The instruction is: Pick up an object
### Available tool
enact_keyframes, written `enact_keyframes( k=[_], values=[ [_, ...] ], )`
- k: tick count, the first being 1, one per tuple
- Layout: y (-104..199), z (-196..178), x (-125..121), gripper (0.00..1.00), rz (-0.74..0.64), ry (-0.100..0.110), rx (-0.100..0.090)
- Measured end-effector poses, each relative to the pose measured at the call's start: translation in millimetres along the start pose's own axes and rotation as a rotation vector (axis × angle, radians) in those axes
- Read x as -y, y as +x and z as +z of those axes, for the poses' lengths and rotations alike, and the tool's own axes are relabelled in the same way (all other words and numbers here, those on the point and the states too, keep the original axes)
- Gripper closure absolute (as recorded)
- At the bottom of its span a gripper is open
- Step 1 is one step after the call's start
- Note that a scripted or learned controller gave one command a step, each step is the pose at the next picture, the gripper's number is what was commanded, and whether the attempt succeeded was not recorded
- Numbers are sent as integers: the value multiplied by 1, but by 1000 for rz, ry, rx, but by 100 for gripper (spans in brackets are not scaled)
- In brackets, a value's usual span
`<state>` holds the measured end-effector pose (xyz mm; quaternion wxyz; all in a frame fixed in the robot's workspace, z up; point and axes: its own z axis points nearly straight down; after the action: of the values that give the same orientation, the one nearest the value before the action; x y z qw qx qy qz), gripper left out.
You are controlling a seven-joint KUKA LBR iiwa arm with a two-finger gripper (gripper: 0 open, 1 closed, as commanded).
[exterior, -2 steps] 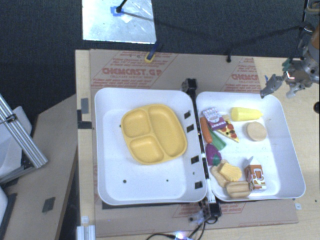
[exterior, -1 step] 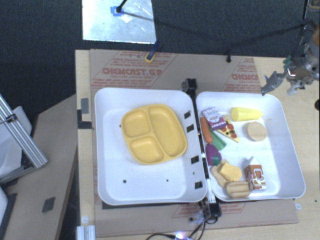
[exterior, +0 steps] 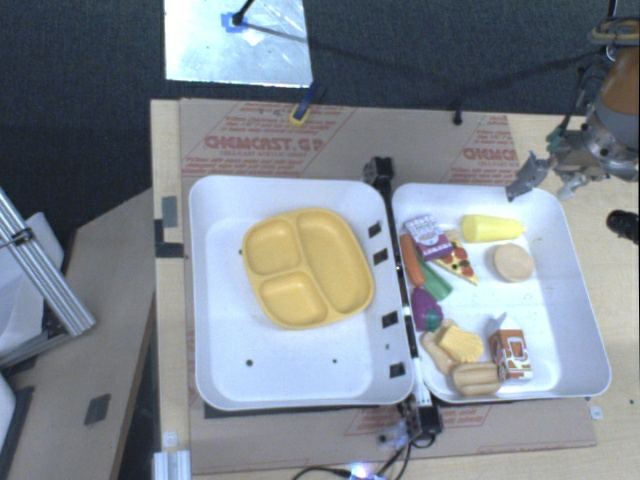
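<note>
Objects for picking were seen gathered in the right bin (exterior: 578,268), none of them between the fingers of the tool (exterior: 548,173), which hung above that bin's far right corner at the end of the grey arm (exterior: 615,118). The fingers appeared spread apart, with nothing held. Nearest the tool lay a yellow corn-like piece (exterior: 490,228), and just beside it, toward the near side, a round tan biscuit (exterior: 513,262); both were judged the easiest targets, since each lay apart from its neighbours with bare bin floor around it. For a sound grasp, it was judged that the tool should be brought down straight over the chosen piece, the fingers set across its narrow width, and closed only once they straddled it, well clear of the bin wall.

Further left in the same bin, a pizza slice (exterior: 452,260), a small purple-and-white packet (exterior: 426,234), a carrot (exterior: 411,258) and a purple vegetable (exterior: 428,310) were crowded along the divider, touching or overlapping. Toward the near edge, a crinkled yellow piece (exterior: 460,343), a bread roll (exterior: 475,376) and a small orange carton (exterior: 512,354) were clustered.

The left bin (exterior: 215,298) held a yellow divided plate (exterior: 305,266) with three compartments, nothing in them. Both bins rested side by side on the surface (exterior: 260,138).
</note>
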<state>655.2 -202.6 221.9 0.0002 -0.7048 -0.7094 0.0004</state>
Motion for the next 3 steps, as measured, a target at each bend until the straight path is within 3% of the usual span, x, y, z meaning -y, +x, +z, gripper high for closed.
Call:
enact_keyframes(
  k=[3],
  values=[
    [3, 141, 18, 0, 3, 8, -2]
  ],
)
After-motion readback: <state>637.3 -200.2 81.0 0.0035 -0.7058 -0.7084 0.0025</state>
